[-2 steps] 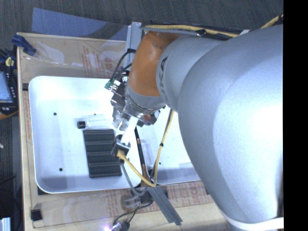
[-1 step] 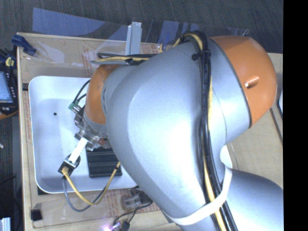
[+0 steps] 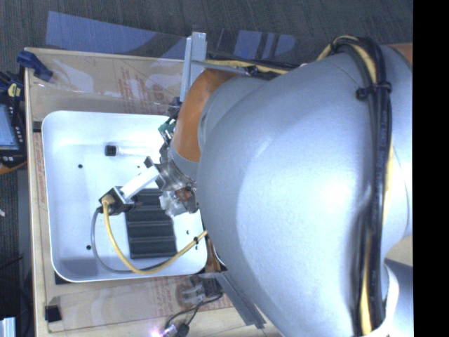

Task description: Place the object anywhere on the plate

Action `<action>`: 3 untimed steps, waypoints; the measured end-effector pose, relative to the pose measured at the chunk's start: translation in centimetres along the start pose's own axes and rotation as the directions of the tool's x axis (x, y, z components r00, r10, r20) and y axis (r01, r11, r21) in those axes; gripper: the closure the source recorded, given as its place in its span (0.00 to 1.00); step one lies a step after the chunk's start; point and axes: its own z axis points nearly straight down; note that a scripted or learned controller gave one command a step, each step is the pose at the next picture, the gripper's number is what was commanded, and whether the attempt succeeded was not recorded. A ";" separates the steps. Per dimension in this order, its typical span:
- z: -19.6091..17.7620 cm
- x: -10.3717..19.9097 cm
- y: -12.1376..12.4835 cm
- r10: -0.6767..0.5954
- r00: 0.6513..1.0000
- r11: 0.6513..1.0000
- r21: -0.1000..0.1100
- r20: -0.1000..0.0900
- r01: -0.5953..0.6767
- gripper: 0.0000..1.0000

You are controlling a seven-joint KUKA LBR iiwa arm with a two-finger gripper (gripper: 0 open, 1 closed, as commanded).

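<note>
Sitting apart from the small tube (image 3: 112,149) at upper left, the gripper (image 3: 177,196), grip unreadable, could close on nothing.

One white bin (image 3: 55,188) is in sight, with one grey arm (image 3: 295,188) reaching over it. On the bin's floor lie one small clear tube (image 3: 130,148) with a dark end and two tiny dark specks (image 3: 80,166).
</note>
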 end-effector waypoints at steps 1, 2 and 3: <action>0.0 4.2 5.5 0.131 0.991 0.991 -0.004 -0.001 -0.131 1.00; 8.2 11.1 -1.4 -0.001 1.000 1.000 -0.005 0.000 0.001 1.00; -8.3 3.2 3.4 -0.080 0.997 0.997 0.001 -0.001 0.080 1.00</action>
